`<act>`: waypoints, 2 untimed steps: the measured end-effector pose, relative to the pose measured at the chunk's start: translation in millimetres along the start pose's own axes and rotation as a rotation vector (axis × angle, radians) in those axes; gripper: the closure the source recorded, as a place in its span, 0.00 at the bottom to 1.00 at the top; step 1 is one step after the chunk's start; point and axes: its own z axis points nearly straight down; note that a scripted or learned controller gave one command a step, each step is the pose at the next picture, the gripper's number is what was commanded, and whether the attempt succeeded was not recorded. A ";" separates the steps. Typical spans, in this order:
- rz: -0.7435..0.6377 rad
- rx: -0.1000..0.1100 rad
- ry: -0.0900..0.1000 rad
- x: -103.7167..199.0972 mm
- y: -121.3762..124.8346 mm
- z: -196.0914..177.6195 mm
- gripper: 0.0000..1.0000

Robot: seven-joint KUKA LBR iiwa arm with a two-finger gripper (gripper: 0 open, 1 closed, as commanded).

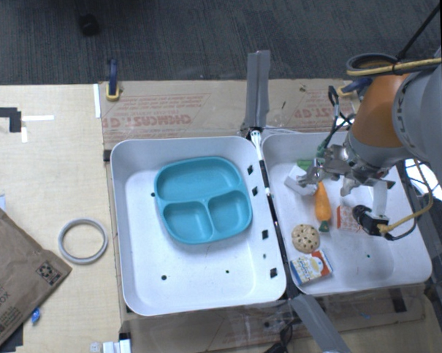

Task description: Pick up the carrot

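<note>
Since the carrot (322, 202) runs top-to-bottom just below the pincer (317, 177), can't tell if that's spread or pinching.

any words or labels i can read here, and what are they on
"CHEMCAT" or similar, upside down in red, repeated on the cardboard sheet behind the bins: too blurred to be sure.
"BOX", partly cut off, on the brown cardboard box at the left edge.
Print on the small carton in the right bin: too small to read.
Print on the packet beside the carrot: too blurred to read.
</note>
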 end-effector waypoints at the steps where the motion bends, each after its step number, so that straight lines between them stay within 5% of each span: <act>1: 0.012 0.001 -0.003 2.5 0.2 0.9 0.00; 2: 0.019 0.004 -0.008 9.8 -0.2 2.0 0.00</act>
